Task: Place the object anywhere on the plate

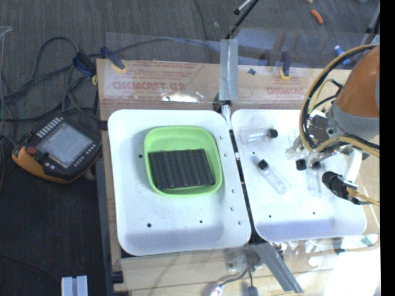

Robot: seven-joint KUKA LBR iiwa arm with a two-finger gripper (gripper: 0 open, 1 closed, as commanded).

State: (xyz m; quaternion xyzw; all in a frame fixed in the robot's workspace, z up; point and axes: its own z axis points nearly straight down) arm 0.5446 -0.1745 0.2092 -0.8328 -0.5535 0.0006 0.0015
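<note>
A green square plate [179, 133] sits in the left white bin [133, 217]. A dark ribbed rectangular object [182, 169] lies flat on the plate, covering most of its floor. My gripper [308, 163] hangs over the right part of the right bin [296, 222], well away from the plate. Its two black fingertips stand apart with nothing between them, so it is open.
Two clear vials with black caps lie in the right bin: one [258, 135] near the back, one [273, 177] in the middle, just left of the gripper. A pendant controller [58, 148] rests on the floor to the left. Cables loop around the wrist.
</note>
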